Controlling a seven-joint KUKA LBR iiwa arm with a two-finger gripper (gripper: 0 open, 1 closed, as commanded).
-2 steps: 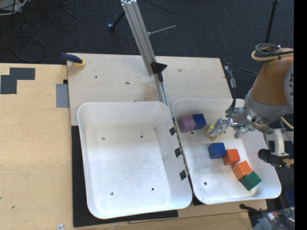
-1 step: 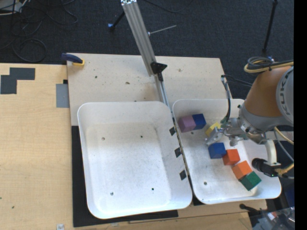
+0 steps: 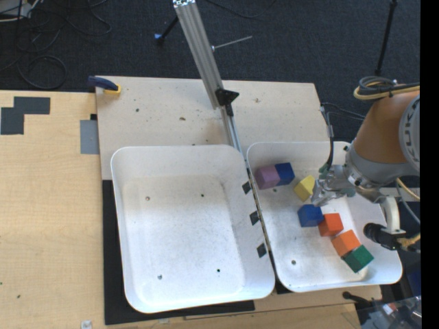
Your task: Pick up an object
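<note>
The right bin point(image 3: 302, 279) holds several small blocks. A purple block point(image 3: 267, 177) and a blue block point(image 3: 285, 173) sit side by side near its far left. A yellow block point(image 3: 304, 187) lies further right, with another blue block point(image 3: 310, 215) below it. Two orange blocks point(image 3: 332, 224) point(image 3: 345, 241) and a green block point(image 3: 358, 258) run toward the near right corner. My gripper point(image 3: 325, 192) hangs low in the bin, just right of the yellow block and above the second blue block. Nothing shows between its tips.
The left bin point(image 3: 130, 184) lies beside the right one, with black clips point(image 3: 254, 217) along the shared rim. A slanted metal pole point(image 3: 206, 60) rises behind the bins. The arm's orange band point(image 3: 384, 132) overhangs the right bin's far right corner.
</note>
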